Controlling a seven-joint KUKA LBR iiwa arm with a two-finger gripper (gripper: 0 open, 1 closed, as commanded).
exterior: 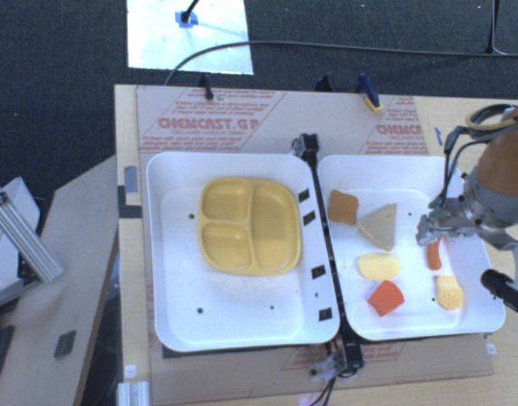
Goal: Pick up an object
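Note:
My gripper (431, 230) hangs over the right side of the right bin (411, 169), reaching in from the right. Directly under it a small orange carrot-like stick (433, 257) lies on the bin floor, its top end at the gripper's tip. I cannot tell whether the gripper touches it. Also in this bin are a brown square piece (343, 207), a tan wedge (380, 225), a pale yellow piece (378, 266), a red-orange block (385, 298) and a yellow corn cob (449, 292).
The left bin (178, 311) holds a yellow divided plate (248, 225). A black clip strip (319, 244) runs along the seam between the bins. The bins rest on a board (242, 121) at the bench.

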